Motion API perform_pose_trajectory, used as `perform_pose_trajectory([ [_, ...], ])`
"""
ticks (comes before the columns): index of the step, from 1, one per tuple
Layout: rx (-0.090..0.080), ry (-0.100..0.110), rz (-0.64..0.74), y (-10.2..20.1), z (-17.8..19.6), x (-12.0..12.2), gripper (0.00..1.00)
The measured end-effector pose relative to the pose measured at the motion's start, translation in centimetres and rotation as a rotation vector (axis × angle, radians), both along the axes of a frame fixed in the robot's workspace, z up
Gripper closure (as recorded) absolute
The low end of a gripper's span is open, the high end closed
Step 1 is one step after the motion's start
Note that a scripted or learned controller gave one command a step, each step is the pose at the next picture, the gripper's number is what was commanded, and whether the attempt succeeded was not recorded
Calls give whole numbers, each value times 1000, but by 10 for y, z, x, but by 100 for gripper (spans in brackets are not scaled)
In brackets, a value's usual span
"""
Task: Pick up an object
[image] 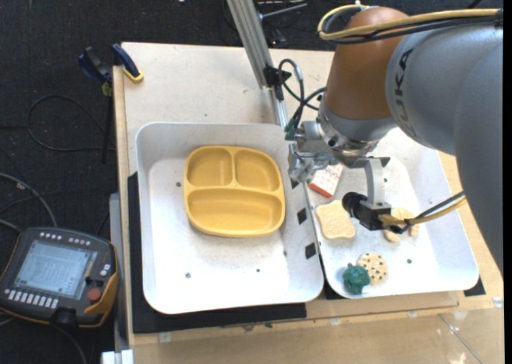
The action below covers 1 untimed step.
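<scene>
Arm (448,74) thick, smooth grey; rounded orange band (360,66) above wrist; yellow cable (384,18) looping over top; dark lettering at 3 o'clock of band; metal gripper (332,170) mount.

Arm (432,74) hides much of right bin (448,270) — red-white carton (324,185) half-covered

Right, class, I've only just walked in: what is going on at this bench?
A grey arm reaches in from the right over the right bin. Its pincer hangs by the bins' shared edge, above a red and white packet. Toast, a cookie and a green toy lie nearby. A yellow tray sits in the left bin.
</scene>
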State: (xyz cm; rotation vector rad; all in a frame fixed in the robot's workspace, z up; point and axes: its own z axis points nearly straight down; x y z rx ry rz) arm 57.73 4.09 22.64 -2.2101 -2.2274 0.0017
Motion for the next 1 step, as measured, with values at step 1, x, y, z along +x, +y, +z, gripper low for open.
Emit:
perform_pose_trajectory([
  [1, 0, 0, 0, 42, -2, -25, 100],
])
